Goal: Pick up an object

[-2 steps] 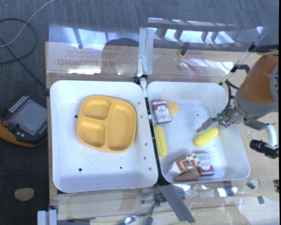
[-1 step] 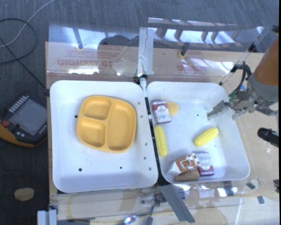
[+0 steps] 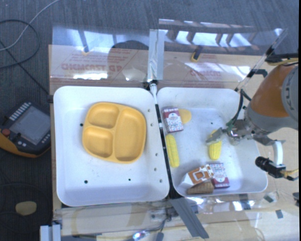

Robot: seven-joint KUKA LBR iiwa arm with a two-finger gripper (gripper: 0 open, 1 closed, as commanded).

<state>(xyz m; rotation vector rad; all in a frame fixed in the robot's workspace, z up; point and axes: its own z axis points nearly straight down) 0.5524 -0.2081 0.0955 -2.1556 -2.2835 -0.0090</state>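
The right bin [image 3: 241, 185] holds several small items. A red carton [image 3: 172, 120] lies near its left wall, with a round yellow piece [image 3: 185, 116] beside it. Below them lies a long yellow corn cob [image 3: 173, 151]. A short yellow corn piece [image 3: 215, 149] rests near the bin's middle. My gripper [image 3: 217, 135] reaches in from the right and sits just above this short piece, close to it or touching it. At the front lie an orange packet [image 3: 199, 175], a red and white carton [image 3: 218, 174] and a brown cone [image 3: 200, 187].
The left bin [image 3: 70, 185] carries a yellow divided plate [image 3: 114, 131]. The divider wall between the bins [image 3: 160, 144] runs down the middle. A teach pendant [image 3: 21, 129] lies on the floor at the left. The grey arm with its orange band [image 3: 271, 102] overhangs the right bin's right side.
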